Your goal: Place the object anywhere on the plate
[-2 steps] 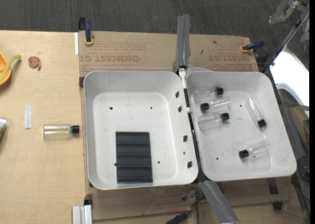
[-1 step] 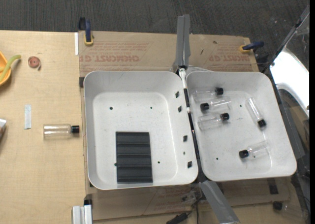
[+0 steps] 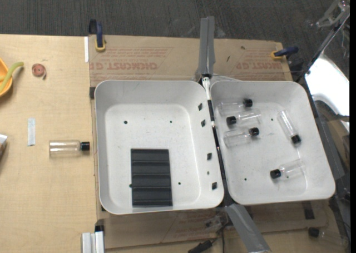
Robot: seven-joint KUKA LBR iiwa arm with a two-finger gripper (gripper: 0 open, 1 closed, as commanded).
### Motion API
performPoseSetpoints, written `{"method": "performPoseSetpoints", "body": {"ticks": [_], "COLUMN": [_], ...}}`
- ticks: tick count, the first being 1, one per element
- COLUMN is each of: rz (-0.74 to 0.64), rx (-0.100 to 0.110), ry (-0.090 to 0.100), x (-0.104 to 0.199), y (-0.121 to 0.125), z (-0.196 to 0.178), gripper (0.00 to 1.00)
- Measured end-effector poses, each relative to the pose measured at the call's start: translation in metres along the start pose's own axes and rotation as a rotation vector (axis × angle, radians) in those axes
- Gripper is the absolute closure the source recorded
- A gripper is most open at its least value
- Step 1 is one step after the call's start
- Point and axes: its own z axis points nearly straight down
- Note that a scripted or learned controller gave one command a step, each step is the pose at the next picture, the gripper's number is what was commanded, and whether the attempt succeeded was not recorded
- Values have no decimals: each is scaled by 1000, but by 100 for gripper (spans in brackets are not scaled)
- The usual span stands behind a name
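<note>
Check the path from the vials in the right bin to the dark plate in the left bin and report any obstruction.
The two bins' adjoining walls stand between the vials and the dark ribbed plate; a vial has to be lifted over them. Nothing lies on the plate.

Five clear vials with black caps are lying scattered in the right bin, while a dark ribbed plate is sitting flat in the left bin.

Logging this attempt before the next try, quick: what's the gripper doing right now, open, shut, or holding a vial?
Gripper: cannot be told from the camera view. Five vials lie in the right bin, none of them held.
</note>
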Motion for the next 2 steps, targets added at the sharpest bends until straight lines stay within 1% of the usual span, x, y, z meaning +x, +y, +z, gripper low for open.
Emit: {"method": "performPoseSetpoints", "body": {"ticks": [1, 2], "rz": [185, 399], "rx": [1, 2], "ry": [0, 0], "x": [-69, -36], "y": [0, 38], "z": [0, 0], "gripper": [0, 0]}}
